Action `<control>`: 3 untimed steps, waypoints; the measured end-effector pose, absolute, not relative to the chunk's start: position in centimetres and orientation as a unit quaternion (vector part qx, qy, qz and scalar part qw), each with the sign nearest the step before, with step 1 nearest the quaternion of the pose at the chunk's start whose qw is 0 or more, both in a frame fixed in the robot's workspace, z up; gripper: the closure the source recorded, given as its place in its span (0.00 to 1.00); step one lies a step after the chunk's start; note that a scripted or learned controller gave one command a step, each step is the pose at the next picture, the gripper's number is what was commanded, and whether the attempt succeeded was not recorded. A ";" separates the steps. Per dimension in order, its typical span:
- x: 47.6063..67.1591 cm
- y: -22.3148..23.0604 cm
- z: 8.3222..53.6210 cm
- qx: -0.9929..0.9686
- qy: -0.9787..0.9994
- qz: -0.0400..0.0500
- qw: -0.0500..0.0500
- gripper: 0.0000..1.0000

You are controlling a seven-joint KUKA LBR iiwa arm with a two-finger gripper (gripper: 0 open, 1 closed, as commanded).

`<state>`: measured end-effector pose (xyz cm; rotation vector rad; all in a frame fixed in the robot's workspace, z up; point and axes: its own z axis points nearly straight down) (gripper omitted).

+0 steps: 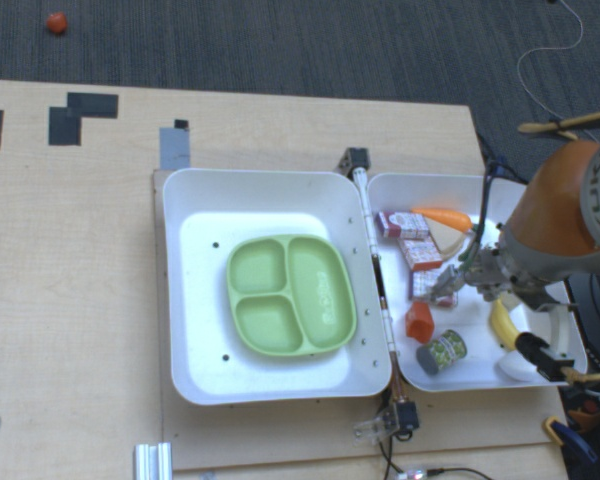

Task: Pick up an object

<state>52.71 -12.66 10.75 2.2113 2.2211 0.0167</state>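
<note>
Nearest the camera, below the jaws (450,286): a small can (441,351) with a green label lies on its side in the right bin (410,373), down and slightly left of them. A red block (420,322) sits just above the can, near the jaws on their lower left. A banana (503,326) lies to their lower right, with a white cup-like thing (517,366) beyond it at the bin's near right corner. The jaws hang low over the right bin's middle; whether they are released or clenched cannot be told, and nothing is seen between them. Just left and above them are red-and-white boxes (414,240), touching or nearly so. Farther up, an orange carrot (445,217) lies by the far wall. The grey arm with its orange band (560,213) comes in from the right. Well to the left, across the divider, the left bin (175,268) holds a green three-compartment plate (290,295). Both bins rest on the wooden table (70,298).
</note>
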 end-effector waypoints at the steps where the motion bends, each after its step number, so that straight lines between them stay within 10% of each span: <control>1: 49.0 -8.7 8.7 0.706 0.708 0.003 0.005 0.00; 2: 49.2 -8.7 9.8 0.706 0.708 0.005 0.007 1.00; 3: 53.3 -0.1 18.5 0.705 0.709 0.002 0.001 1.00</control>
